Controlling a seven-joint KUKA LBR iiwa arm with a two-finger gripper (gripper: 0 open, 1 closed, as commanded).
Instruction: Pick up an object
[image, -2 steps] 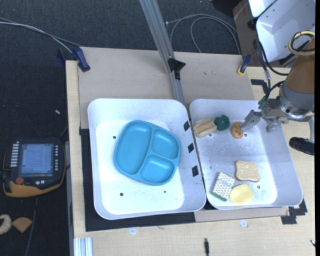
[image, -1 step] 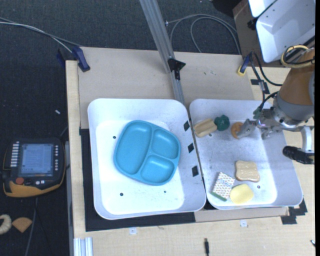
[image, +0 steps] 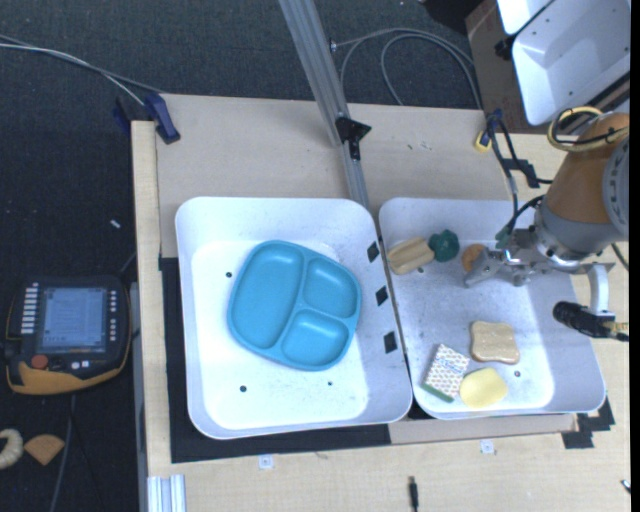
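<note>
Two shallow white bins sit side by side on the bench. The left bin (image: 205, 300) holds a blue divided tray (image: 293, 304), which lies flat near the bin's middle and has three compartments. The right bin (image: 575, 385) holds the loose objects. A tan bread-like piece (image: 409, 254) lies at its upper left, with a dark green object (image: 444, 243) touching its right end. Just right of that, an orange object (image: 472, 256) sits beside the gripper (image: 492, 268). The arm (image: 585, 195) enters from the right of the frame, and the gripper is low over the upper part of the right bin. Whether its fingers are spread or pressed together cannot be told from here. Toward the lower middle of the right bin lie a toast-shaped slice (image: 494, 342), a yellow lump (image: 483, 388) below it, and a speckled sponge-like block (image: 446, 371) touching the lump's left side.
</note>
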